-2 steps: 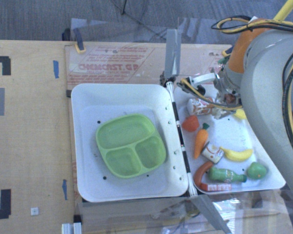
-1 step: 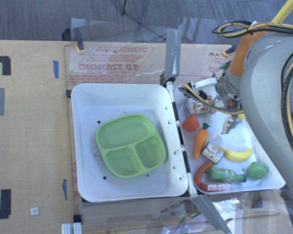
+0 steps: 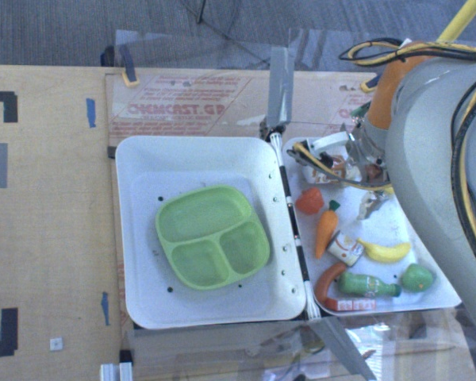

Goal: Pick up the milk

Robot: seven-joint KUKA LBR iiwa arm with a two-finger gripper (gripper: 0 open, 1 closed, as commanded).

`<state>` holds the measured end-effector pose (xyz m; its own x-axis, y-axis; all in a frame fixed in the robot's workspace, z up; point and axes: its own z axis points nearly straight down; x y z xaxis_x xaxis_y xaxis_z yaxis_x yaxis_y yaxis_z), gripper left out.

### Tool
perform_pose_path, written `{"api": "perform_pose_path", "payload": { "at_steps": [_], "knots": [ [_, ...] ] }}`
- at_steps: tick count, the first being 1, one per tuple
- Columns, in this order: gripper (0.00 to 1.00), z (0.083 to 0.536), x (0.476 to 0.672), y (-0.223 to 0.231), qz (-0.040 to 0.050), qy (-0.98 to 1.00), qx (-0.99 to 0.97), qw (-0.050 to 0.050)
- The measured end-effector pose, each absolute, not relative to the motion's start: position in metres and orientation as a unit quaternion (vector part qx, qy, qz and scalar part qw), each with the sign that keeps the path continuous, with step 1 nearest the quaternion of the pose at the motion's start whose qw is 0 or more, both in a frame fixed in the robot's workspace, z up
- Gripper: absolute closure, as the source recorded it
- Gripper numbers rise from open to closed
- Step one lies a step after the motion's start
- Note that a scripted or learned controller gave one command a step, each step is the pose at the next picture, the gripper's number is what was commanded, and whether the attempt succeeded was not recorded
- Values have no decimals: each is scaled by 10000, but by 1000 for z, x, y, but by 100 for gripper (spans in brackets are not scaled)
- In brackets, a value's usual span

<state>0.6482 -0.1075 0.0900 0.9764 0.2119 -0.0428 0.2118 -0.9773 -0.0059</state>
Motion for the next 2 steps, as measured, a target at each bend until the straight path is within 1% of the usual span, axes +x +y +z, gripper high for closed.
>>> {"api": "perform_pose_path", "payload": {
  "at_steps": [1, 2],
  "knots": [
    [0, 89, 590, -96, -19, -979, -9952, 1],
    [0, 91, 632, -112, 58, -1021, -9947, 47]
  ]
}}
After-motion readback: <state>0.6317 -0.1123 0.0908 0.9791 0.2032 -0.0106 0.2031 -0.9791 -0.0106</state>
